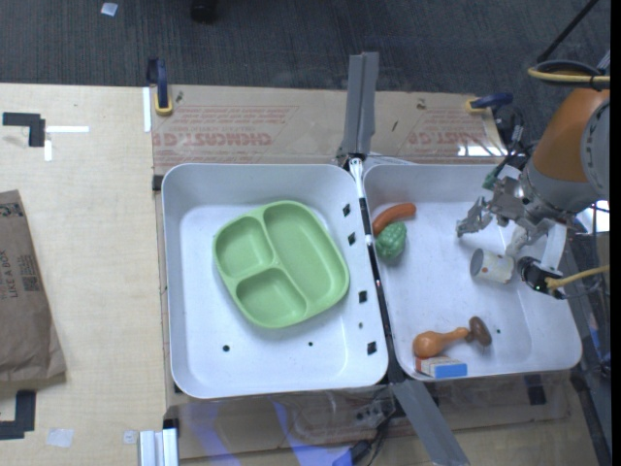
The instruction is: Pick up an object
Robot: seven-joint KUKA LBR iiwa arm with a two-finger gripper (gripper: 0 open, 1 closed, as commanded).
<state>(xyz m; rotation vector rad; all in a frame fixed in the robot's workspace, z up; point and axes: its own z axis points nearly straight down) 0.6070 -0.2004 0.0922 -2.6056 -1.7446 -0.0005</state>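
Observation:
My gripper [499, 235] hangs over the right bin [427, 194] near its right wall, open, with nothing between its fingers. A small white cylinder [492, 266] lies on its side just below the fingertips, apart from them. Further left, an orange carrot-like piece [395, 214] rests against a green leafy toy [391, 242] by the divider. Near the front wall of the bin lie a tan drumstick toy [448, 338] and a small blue and white box [443, 367].
The left bin [184, 260] holds a green divided plate [280, 262]. A grey post [361, 105] rises behind the seam between the bins. A yellow cable [582, 275] loops off the wrist at the right rim. A brown paper bag [24, 289] lies at the far left.

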